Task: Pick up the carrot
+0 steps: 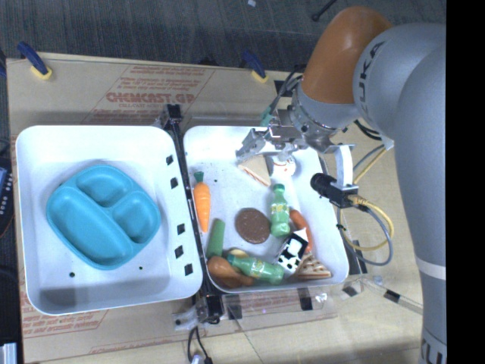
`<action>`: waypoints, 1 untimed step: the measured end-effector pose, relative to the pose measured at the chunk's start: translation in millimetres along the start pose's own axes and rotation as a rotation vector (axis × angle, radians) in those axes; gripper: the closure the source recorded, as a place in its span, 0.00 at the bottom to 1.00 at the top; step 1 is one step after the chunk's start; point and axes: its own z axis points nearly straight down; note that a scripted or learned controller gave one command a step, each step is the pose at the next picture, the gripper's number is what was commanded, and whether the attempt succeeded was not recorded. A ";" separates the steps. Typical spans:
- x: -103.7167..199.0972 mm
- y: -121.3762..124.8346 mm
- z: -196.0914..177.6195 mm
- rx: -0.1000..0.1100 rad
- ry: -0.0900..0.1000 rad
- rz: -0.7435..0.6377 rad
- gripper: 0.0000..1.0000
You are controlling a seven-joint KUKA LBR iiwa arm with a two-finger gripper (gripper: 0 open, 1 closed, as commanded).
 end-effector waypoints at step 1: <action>68.1 -22.7 44.8 0.003 0.000 0.133 0.00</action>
